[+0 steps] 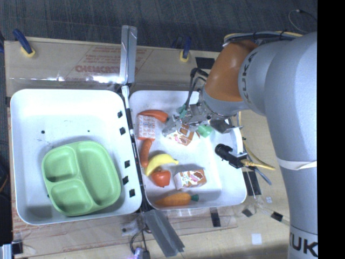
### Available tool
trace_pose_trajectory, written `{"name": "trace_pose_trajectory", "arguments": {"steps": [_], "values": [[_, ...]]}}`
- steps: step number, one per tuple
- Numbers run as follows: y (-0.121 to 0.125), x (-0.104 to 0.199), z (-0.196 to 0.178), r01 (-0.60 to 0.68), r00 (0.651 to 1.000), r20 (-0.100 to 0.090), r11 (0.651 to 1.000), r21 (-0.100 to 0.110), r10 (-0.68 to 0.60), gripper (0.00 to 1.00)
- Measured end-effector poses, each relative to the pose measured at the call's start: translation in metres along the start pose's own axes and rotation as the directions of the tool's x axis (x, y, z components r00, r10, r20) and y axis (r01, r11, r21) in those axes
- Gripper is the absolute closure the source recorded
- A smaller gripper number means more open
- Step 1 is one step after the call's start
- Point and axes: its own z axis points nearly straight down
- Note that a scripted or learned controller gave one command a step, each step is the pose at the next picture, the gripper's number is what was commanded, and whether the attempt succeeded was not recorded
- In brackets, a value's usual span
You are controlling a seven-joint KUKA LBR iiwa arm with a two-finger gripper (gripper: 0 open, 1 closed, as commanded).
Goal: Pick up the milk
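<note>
The milk (183, 136) is a small white carton with brown print and a green cap, lying tilted in the upper middle of the right bin (229, 196). My gripper (182, 122) hangs right over the carton's upper edge, reaching in from the right under the orange-banded wrist. It touches or nearly touches the carton, and the wrist hides the contact. A second brown and white carton (190, 178) lies lower in the same bin.
The right bin also holds an orange and white packet (146, 127), a red-orange piece (154, 114), a banana (159, 162), a tomato (160, 177) and a carrot (175, 199). A green divided plate (81, 178) sits in the left bin (32, 112).
</note>
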Motion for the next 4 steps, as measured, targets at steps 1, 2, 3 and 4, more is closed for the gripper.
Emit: {"name": "trace_pose_trajectory", "arguments": {"steps": [1,2,3,4], "values": [[-0.024,0.052,-0.050,-0.044,0.999,-0.003,0.999,0.002,0.044,0.00],[0.035,-0.009,0.050,0.002,1.000,-0.001,1.000,-0.002,-0.002,0.00],[0.036,-0.009,0.040,0.007,1.000,-0.001,1.000,-0.002,-0.007,1.00],[0.007,0.132,-0.051,0.160,0.987,-0.003,0.987,0.000,-0.160,1.00]]}}
